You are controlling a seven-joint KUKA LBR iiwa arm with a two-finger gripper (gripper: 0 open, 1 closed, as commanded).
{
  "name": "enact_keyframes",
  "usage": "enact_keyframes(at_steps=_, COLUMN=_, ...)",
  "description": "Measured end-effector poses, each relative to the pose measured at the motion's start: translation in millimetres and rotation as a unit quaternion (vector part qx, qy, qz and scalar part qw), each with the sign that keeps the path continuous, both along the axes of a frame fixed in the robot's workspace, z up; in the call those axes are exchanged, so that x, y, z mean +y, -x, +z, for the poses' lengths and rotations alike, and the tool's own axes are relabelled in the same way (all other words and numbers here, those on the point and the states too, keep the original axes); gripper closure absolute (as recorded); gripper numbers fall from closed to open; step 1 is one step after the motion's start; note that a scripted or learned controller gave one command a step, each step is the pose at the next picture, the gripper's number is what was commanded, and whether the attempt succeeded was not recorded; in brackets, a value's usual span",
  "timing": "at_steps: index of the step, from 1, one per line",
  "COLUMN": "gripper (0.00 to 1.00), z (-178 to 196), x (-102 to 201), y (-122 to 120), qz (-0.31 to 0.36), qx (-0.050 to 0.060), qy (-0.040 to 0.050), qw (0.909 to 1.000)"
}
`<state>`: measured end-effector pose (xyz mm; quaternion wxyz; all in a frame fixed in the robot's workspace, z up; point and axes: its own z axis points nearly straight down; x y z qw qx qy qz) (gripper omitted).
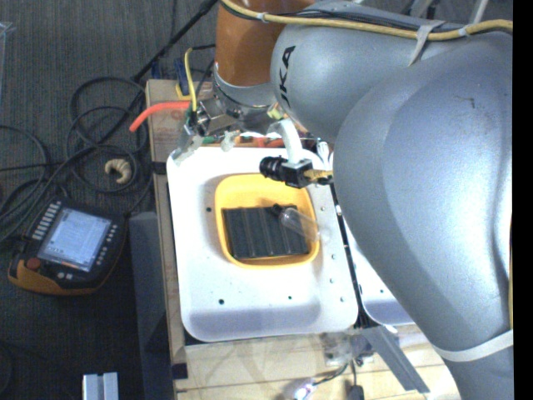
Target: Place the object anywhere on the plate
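Dark carpet strewn with loose black cables (pixel 92 115) holds an orange-and-grey teach pendant (pixel 62 248), well off to the side of the hand away from the arm and beyond the wooden surface (pixel 250 365). The hand (pixel 218 133) hangs over the far rim of a shallow white bin (pixel 250 311); whether it is open or closed cannot be told. Just camera-side of the hand, a yellow rounded-square plate (pixel 218 200) carries a dark ribbed rectangular slab (pixel 258 233). A small clear rounded piece (pixel 291 217) lies at the slab's corner. The bulky grey arm (pixel 416 182) hides most of the second white bin (pixel 379 311).
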<state>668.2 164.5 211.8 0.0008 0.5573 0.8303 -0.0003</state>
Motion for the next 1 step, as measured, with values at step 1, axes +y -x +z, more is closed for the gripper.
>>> enact_keyframes(at_steps=1, gripper=0.0, z=-0.9, x=56.2, y=0.2, qz=-0.033, qx=0.0, qy=0.0002, qw=0.9995)
